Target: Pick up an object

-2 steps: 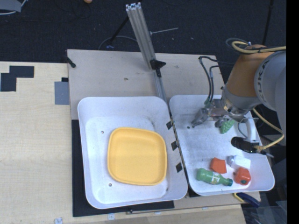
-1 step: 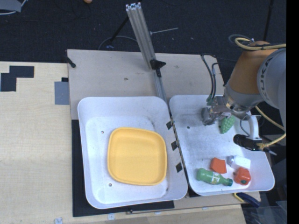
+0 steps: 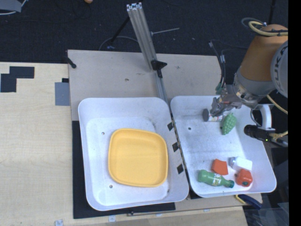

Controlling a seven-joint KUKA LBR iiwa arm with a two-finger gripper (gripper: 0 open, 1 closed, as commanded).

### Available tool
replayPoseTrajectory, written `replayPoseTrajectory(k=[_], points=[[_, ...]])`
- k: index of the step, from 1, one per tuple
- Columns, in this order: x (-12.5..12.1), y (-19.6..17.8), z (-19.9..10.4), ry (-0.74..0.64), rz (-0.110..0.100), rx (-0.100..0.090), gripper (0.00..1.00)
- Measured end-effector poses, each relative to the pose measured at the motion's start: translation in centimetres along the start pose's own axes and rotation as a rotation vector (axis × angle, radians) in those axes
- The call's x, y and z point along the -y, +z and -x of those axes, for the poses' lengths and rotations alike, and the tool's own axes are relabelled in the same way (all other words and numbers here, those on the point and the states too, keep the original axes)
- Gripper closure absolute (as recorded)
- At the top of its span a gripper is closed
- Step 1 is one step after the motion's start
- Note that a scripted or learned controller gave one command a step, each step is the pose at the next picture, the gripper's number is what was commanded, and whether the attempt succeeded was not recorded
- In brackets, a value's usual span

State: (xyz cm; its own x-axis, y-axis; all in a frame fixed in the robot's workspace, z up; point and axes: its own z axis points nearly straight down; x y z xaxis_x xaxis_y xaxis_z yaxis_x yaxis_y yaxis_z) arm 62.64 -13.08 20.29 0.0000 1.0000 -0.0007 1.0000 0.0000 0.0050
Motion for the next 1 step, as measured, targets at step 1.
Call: replayPoseTrajectory(k=[1], points=[[0.00, -0.54, 0.05, 0.000, -0.005, -0.001, 1.00]])
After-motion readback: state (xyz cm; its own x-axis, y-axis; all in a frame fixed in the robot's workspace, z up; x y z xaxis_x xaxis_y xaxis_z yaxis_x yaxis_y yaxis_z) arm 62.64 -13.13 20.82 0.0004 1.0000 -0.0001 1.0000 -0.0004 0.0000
